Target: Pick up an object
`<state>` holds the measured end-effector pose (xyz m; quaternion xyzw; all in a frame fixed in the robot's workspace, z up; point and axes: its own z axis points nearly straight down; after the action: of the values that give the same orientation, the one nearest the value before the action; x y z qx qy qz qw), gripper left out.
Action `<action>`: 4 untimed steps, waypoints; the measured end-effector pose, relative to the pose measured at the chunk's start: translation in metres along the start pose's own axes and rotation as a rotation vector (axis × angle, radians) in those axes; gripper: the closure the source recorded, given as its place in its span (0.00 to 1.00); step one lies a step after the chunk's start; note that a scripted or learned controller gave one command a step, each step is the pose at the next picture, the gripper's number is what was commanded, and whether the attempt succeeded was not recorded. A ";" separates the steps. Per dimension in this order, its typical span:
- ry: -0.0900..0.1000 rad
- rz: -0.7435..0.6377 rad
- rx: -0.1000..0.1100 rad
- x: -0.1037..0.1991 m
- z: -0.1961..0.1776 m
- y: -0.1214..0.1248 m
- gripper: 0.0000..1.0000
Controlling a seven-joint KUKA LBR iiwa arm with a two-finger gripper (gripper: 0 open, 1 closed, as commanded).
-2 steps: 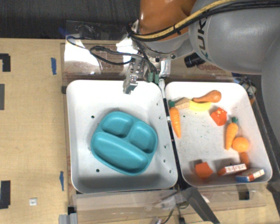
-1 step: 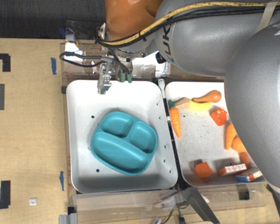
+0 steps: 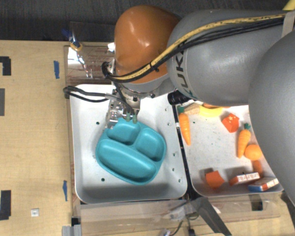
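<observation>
1. Right bin (image 3: 194,181), near edge: an orange block (image 3: 214,179), a small red-and-white packet (image 3: 245,178) and a blue-and-white piece (image 3: 263,185) lie along the front wall.
2. Left bin (image 3: 83,181): a teal divided plate (image 3: 131,151) takes up the bin's middle. It has three compartments, one long and two smaller, with rounded corners and a glossy surface, and it lies flat and turned at a slant to the bin walls.
3. Right bin, farther back: a toy carrot (image 3: 185,128) lies against the dividing wall; a red block (image 3: 230,123), a second carrot (image 3: 243,140) and an orange ball (image 3: 253,152) sit towards the right, partly under the arm.
4. Gripper (image 3: 122,114): it is directly at the plate's far rim, metal fingertips down at the edge of a small compartment. Touching or just above: cannot tell. Finger spacing: cannot tell; the wrist hides it.
5. Behind the gripper: the orange wrist band (image 3: 140,38) and grey arm, with a yellow cable (image 3: 206,31) running along it.
</observation>
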<state>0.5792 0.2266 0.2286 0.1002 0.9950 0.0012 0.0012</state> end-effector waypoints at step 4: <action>-0.009 -0.496 0.000 -0.026 -0.054 -0.072 1.00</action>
<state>0.5901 0.1506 0.2824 -0.1469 0.9891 0.0004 0.0061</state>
